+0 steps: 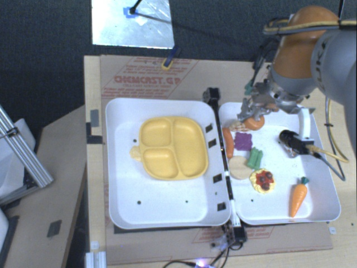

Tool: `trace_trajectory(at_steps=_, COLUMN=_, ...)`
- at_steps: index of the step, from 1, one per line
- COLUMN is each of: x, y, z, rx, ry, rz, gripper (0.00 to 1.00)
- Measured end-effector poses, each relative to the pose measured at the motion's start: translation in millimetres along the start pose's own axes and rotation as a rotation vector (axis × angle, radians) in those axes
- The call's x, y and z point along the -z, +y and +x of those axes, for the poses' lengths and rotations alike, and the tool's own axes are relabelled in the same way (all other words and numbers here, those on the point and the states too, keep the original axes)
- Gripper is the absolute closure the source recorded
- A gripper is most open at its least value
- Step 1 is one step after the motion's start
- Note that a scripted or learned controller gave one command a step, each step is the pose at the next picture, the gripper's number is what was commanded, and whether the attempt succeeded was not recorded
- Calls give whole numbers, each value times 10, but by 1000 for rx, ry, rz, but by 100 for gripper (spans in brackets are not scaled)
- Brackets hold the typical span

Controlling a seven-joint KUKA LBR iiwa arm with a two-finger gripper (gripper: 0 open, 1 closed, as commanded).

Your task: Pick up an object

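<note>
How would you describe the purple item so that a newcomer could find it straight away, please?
Look in the right bin, the one crowded with toy food. Near its left wall, just right of the long orange sausage, lies the purple block. It is the only purple thing there, squarish, with a green piece below it.

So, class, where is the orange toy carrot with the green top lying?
The orange toy carrot lies in the right white bin, near its front right corner, just right of the small round pizza toy.

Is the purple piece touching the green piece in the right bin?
Apart. The camera view shows a strip of white bin floor between the purple piece and the green piece, which lies lower and to its right.
</note>
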State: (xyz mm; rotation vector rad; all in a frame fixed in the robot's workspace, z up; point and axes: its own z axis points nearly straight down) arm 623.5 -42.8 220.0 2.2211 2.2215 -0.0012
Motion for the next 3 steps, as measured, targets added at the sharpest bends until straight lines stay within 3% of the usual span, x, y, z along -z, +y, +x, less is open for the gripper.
trace_trajectory(at_steps=1, x=-50, y=61, z=129, rx=5, ry=1, rz=-2, gripper=100)
trace_trajectory(at_steps=2, x=21, y=-55, z=96, rx=2, ry=1, rz=-1, gripper=100)
trace_trajectory(at_steps=3, x=55, y=156, z=108, rx=6, ry=1, rz=-5, gripper=100)
